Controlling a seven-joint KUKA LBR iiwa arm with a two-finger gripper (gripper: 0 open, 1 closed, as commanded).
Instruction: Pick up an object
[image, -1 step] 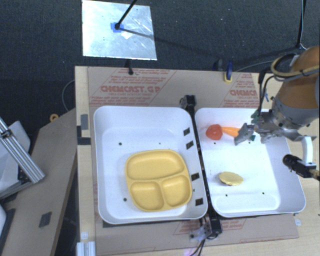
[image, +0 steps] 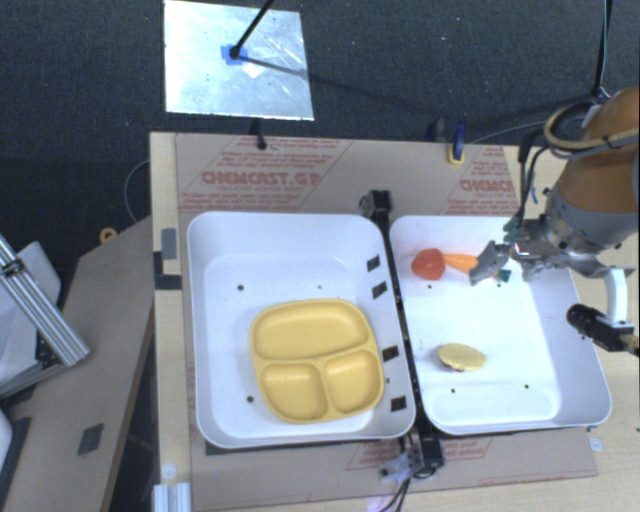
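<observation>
In the right bin (image: 560, 400) a red-orange round piece (image: 429, 264) lies near the far left corner, with an orange carrot-like piece (image: 461, 262) touching its right side. A flat yellow-tan disc (image: 461, 357) rests nearer the front of the same bin. My gripper (image: 493, 266) hangs over the far part of the right bin, just right of the carrot-like piece's tip, its grey fingers pointing left and down. Nothing shows between the fingers.
The left bin (image: 220, 300) holds a yellow divided plate (image: 316, 358) with three compartments. A black divider (image: 392, 310) runs between the bins. The orange-banded arm (image: 600, 170) comes in from the upper right. Cardboard (image: 270, 170) lies under both bins.
</observation>
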